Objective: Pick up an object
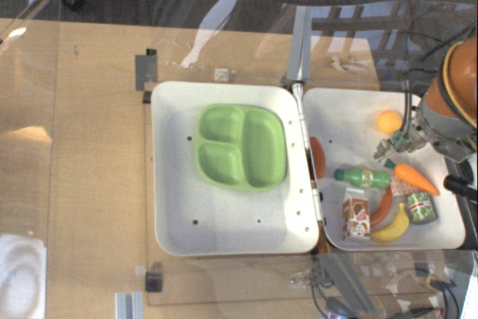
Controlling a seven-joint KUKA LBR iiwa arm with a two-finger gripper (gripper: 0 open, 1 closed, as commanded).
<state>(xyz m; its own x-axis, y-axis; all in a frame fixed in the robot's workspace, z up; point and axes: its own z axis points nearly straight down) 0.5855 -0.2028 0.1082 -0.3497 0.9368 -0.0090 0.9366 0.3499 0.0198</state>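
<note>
Bench surface (82, 160) is lying bare on the left, with a sheet of clear glazing throwing reflections across it. Moving right, the left bin (224, 239) is holding a green divided plate (243, 147), which is sitting level near the bin's middle with its three compartments showing nothing inside. Past the shared rim, the right bin (340, 108) is carrying the candidate objects: a red sausage-shaped piece (318, 158) against the left wall, a green bottle (363, 177) lying on its side, a small carton (356, 217), a red pepper (382, 207), a banana (393, 226), a carrot (415, 178), a green can (421, 208) and an orange ball (388, 122) near the back. The gripper (394, 146) is hanging over the bin between the orange ball and the carrot, and nothing is visibly sitting between its fingertips. Whether those tips are apart or together cannot be told at this size. Judging from this, the pick is not yet done: every object is resting in the bin, and descent, closure and lift are all remaining. The arm (459, 97) is cut off by the right edge, and the can's label is too small to read.
</note>
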